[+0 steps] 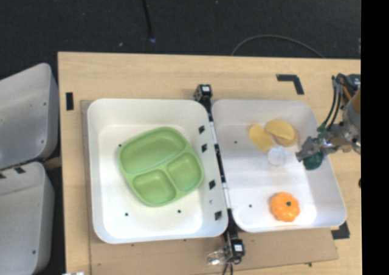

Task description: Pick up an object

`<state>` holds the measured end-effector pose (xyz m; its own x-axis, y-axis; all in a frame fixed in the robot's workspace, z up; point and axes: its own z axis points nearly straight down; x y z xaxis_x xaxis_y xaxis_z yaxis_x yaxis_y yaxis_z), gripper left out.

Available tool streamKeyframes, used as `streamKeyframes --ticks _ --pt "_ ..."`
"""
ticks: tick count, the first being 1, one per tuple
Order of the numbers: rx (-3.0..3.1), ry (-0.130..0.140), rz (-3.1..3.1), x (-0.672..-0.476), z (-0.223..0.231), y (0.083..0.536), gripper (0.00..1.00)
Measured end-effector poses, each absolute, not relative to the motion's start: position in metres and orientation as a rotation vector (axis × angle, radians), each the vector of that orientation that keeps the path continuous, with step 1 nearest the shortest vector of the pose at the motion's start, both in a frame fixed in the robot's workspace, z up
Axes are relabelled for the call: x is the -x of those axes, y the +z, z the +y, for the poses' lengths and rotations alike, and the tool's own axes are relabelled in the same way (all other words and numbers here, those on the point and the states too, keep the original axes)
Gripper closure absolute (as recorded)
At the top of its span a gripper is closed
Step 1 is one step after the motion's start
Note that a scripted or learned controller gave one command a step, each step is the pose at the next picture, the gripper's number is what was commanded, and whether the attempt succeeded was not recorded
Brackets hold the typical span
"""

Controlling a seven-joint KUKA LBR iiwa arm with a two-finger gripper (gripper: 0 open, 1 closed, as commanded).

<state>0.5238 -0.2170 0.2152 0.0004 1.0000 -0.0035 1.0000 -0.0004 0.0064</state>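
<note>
A light wooden bench (152,76) seen from above carries two shallow white plastic bins side by side. The left bin (100,207) holds a pale green plastic plate with three compartments (160,165), lying flat near its middle. The right bin (322,204) holds a small orange pumpkin-shaped toy (284,206) near its front edge, two yellow rounded pieces (273,134) touching each other towards the back, and a small clear object (277,157) just in front of them. The robot's dark gripper (311,157) sits over the right bin's right rim, apart from all the objects; whether it is apart or together cannot be told.
</note>
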Motion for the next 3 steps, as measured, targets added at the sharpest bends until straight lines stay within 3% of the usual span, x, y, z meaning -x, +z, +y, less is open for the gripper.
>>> streamKeyframes --ticks 1,2,3 --pt "-2.211 0.005 2.220 -0.524 -0.211 0.276 1.00" --pt "-2.213 0.001 2.225 -0.524 -0.212 0.286 1.00" --pt "-2.212 0.003 2.229 -0.529 -0.156 0.287 1.00"
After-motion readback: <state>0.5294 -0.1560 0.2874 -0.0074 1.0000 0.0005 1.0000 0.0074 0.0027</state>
